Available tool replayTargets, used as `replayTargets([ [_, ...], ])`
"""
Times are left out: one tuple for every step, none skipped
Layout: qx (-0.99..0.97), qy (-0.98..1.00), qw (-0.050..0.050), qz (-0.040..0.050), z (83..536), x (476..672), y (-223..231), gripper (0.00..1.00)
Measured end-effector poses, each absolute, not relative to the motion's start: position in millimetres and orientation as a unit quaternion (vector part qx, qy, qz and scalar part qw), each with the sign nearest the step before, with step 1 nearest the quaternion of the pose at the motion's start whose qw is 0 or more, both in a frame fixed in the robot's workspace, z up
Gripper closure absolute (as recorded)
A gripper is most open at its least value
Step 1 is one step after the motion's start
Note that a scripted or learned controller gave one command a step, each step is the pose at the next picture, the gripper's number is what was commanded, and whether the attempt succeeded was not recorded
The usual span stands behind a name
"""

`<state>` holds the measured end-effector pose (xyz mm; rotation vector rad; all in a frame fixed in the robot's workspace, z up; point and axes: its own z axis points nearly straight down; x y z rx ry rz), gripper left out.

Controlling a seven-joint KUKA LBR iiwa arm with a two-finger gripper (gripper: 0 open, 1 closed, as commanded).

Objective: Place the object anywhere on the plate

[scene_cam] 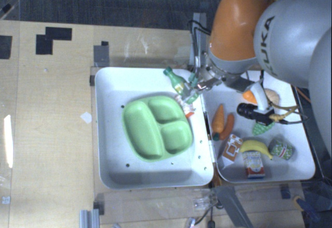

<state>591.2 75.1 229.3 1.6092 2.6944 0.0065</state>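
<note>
The gripper (193,86) hangs over the back right corner of the left bin (111,170), just above the back right edge of the plate (155,127). A small green bottle (175,79) lies tilted beside the fingers, neck pointing left and back; whether the fingers clamp it or merely touch it cannot be determined, and their spacing cannot be read. The bottle sits above the bin floor just behind the plate, not on it. The plate is green, with three compartments, and lies near the centre of the left bin. The grey arm link (295,24) carries dark lettering, partly cut off, reading "UKA". The arm enters from the right, with the orange band (236,16) directly above the wrist and the wrist pointing down and left across the divide between the bins. The right bin (306,167) holds a carrot (218,119), a banana (256,147), a small carton (253,164) and other small items; their labels are too small to read.
</note>
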Motion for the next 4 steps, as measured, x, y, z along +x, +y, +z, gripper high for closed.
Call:
replayTargets([
  [0.439,0.899,0.002,0.0018,185.7,609.7,44.6,1.0],
  [0.439,0.899,0.002,0.0021,185.9,609.8,44.7,0.0],
  [0.438,0.899,0.005,0.0047,198.2,611.7,46.0,1.0],
  [0.438,0.899,0.005,0.0047,198.2,611.7,46.0,0.0],
])
